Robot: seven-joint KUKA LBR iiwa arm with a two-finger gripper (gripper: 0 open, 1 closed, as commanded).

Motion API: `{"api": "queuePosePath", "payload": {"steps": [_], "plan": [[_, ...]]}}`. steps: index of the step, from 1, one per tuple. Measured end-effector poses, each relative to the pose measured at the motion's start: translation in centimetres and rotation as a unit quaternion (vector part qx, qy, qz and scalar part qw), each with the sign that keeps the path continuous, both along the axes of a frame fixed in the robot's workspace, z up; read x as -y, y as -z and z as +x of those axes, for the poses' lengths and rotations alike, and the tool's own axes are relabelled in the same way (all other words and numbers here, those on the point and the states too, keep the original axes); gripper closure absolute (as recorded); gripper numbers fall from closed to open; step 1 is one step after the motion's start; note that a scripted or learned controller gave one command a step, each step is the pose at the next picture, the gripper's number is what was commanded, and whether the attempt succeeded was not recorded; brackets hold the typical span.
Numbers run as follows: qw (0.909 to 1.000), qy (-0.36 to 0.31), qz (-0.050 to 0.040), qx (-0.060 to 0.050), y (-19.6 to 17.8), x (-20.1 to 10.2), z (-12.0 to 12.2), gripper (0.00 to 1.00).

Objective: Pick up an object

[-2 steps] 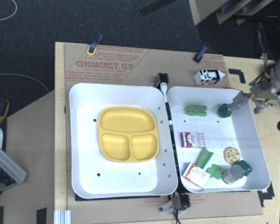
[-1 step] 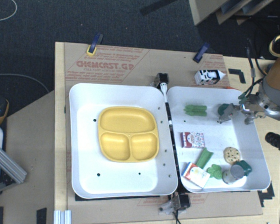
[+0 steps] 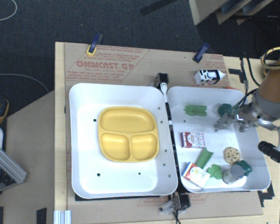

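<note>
Reaching in from the right, the hand (image 3: 233, 119) hangs over the upper part of the right bin (image 3: 263, 179), its fingers splayed apart with nothing between them. Candidates for picking all lie in that bin: a dark teal object (image 3: 224, 109) just beside the hand, a flat green piece (image 3: 196, 110), a red-and-white packet (image 3: 192, 139), a round speckled cookie (image 3: 231, 154), a green stick (image 3: 204, 158), a white card (image 3: 196, 175) and a grey-capped can (image 3: 235, 172). The teal object sits near the bin wall, so I judge a finger could catch the rim or nudge it aside. Flat pieces may slip under closing fingers. The left bin (image 3: 82, 143) holds a smooth, glossy yellow divided plate (image 3: 128, 133).
</note>
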State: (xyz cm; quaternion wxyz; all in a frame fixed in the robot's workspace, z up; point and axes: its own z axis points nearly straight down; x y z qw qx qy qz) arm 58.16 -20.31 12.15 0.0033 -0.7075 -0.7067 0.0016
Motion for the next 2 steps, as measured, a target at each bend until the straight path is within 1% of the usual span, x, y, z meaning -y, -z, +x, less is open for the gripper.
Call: {"api": "queuePosePath", "payload": {"steps": [1,2], "plan": [[1.0000,-0.001,0.0000,0.000,3.9,-0.1,-0.1,0.00],[1.0000,0.000,-0.0015,0.004,2.6,0.0,0.1,1.00]]}}
